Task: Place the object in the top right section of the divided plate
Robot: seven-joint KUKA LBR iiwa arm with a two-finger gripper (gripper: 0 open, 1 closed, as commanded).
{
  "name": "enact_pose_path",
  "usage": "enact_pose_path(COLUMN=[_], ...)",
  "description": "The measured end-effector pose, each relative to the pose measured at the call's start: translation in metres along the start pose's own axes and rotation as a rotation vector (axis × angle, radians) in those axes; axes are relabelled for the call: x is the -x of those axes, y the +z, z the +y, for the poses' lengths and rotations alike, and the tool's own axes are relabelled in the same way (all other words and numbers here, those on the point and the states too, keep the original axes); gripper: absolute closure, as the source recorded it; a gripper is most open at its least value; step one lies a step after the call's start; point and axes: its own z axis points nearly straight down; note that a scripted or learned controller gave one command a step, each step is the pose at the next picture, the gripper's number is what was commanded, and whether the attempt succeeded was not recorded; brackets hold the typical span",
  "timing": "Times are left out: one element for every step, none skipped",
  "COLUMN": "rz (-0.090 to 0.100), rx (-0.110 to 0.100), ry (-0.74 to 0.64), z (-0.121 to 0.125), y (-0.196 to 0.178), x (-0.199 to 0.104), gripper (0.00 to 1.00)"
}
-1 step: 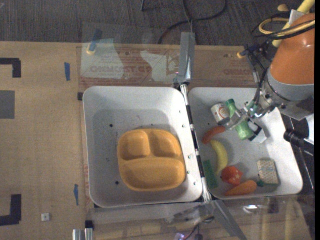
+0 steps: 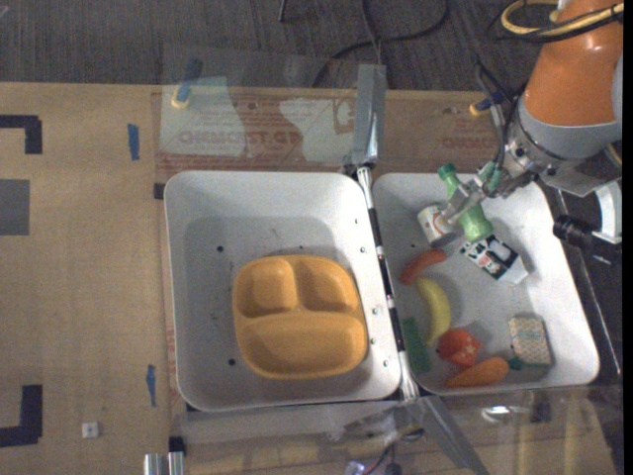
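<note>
The pincer (image 2: 463, 204) hangs over the right bin (image 2: 579, 349), green fingers spread wide and holding nothing. Just below it lies the banana (image 2: 435, 308), which looks light, smooth and curved, best gripped across its middle. The divided plate (image 2: 299, 317) sits in the left bin.

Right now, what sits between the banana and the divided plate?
In the camera view, between the banana and the orange divided plate: bare floor of the right bin, the two bins' adjoining rims, then bare floor of the left bin.
</note>
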Motion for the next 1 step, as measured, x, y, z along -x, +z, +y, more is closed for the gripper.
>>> enact_pose_path(rz=[0.004], rx=[-0.003], ry=[0.087], z=[0.0088], y=[0.0739], x=[-0.0583], gripper=[1.00])
